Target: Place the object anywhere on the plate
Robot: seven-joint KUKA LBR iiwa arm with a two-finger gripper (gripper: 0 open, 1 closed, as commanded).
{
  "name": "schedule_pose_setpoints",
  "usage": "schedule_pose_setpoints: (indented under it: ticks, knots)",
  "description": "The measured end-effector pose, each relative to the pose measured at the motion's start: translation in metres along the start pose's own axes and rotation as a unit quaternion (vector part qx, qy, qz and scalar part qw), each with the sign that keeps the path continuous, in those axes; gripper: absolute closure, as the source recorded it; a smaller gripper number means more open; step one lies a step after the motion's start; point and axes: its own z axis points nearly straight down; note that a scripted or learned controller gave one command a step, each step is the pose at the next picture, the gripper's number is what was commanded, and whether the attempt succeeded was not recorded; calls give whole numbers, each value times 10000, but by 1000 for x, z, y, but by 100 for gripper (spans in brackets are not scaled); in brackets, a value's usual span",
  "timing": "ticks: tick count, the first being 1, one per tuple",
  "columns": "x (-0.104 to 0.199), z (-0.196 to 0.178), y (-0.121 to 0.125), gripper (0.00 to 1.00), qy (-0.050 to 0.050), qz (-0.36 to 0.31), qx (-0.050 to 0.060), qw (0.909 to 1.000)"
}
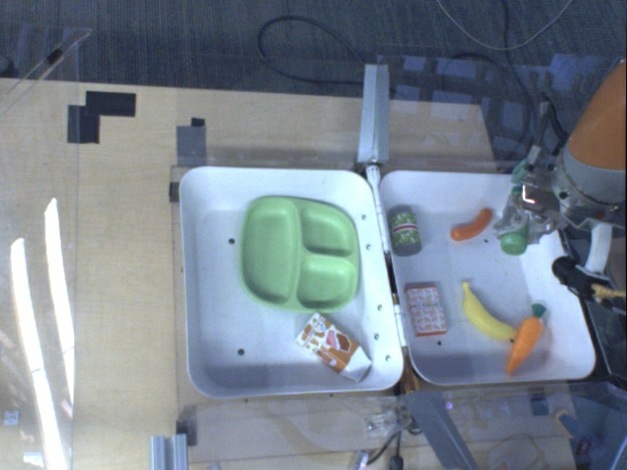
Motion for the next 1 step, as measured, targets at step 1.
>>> schedule_pose_setpoints:
  ticks: [1]
  knots:
    - [67,72,10,100,5,-756,6,9971]
